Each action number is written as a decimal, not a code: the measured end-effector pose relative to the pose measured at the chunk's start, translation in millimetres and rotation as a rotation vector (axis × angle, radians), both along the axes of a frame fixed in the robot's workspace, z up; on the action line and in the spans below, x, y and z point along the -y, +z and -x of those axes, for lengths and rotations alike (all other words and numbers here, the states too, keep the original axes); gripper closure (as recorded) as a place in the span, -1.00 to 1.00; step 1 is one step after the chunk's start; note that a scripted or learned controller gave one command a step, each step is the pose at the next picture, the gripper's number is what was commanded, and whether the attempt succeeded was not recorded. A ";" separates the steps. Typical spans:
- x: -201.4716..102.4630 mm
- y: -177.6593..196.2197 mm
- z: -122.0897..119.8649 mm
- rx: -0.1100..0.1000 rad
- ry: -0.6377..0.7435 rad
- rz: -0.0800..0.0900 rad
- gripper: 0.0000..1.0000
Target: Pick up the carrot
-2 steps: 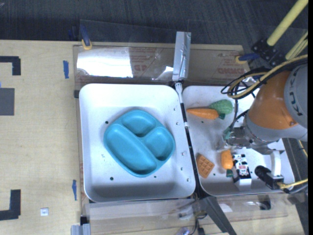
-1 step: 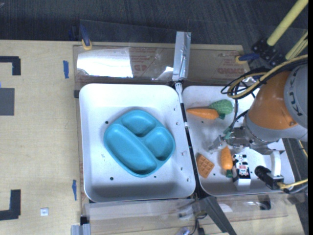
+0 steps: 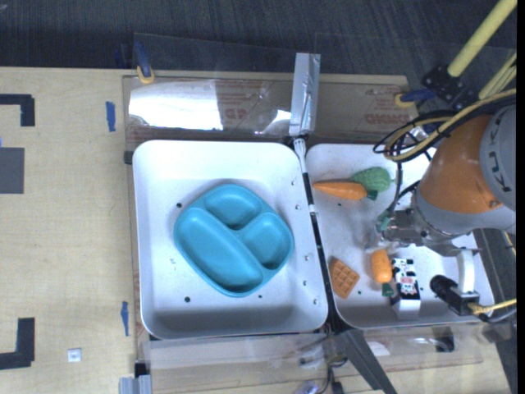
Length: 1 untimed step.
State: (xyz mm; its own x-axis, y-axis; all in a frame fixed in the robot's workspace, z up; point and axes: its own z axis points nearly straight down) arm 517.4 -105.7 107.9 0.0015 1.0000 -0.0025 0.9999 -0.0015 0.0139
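In the right bin [image 3: 361,310], you see the gripper [image 3: 392,235] hanging low near the middle, and whether it is open, closed or gripping anything you cannot tell from this angle. The one carrot [image 3: 339,190], orange with a green leafy top, lies flat up and to the left of the gripper, well apart from it, near the wall shared with the left bin [image 3: 156,220]. Just below the gripper sits one small orange piece [image 3: 381,267], and to its lower left one waffle-like square [image 3: 344,277]. Lower still stands one small white block [image 3: 406,284] with dark markings. You count two bins, and far to the gripper's left one blue divided plate [image 3: 234,238] rests in the other one.
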 end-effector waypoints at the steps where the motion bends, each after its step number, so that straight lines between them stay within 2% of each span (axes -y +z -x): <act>1: -51.1 76.7 11.9 -0.012 -0.407 -0.006 1.00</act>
